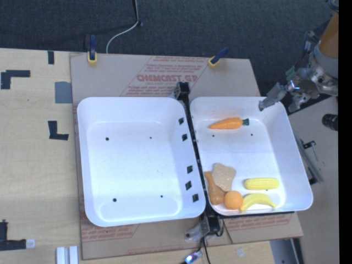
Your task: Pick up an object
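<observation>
The counter (pixel 33 109) has a pale wooden top with some dark tape marks on its left part. A brown cardboard sheet (pixel 165 76) with red printed letters lies flat on it. Two clamps hold the far edge of the sheet: one (pixel 91 49) at the left and one (pixel 219 55) at the right. On the sheet stand two white bins side by side, touching: the left bin (pixel 132 161) and the right bin (pixel 286 147).

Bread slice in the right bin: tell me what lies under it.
The bread slice lies on a brown-orange piece, overlapping its upper end. An orange ball touches that piece's lower end. The part beneath the slice is covered, so its whole shape cannot be told.
</observation>
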Controlling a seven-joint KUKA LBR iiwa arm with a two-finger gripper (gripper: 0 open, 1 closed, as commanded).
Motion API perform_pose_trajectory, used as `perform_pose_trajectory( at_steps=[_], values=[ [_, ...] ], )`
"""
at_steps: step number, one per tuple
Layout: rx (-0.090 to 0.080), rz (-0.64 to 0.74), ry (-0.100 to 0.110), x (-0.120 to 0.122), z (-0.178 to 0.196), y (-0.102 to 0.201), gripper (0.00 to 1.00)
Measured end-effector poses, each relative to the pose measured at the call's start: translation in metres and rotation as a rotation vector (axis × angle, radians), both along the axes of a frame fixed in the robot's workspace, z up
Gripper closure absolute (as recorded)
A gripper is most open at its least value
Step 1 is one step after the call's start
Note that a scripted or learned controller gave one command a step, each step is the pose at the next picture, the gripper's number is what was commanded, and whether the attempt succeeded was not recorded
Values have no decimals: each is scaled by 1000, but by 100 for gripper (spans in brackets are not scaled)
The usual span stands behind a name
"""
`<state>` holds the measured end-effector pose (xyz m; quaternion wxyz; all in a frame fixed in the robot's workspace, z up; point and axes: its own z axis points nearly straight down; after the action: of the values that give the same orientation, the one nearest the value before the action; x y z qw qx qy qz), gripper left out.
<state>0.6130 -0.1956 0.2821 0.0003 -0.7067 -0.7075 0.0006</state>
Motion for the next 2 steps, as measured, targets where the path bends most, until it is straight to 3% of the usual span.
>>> perform_pose_trajectory(
  at_steps=[1,2],
  values=[
    [-4,5,-18,56,131,25,0],
    [-3,1,-1,54,132,23,100]
  ],
)
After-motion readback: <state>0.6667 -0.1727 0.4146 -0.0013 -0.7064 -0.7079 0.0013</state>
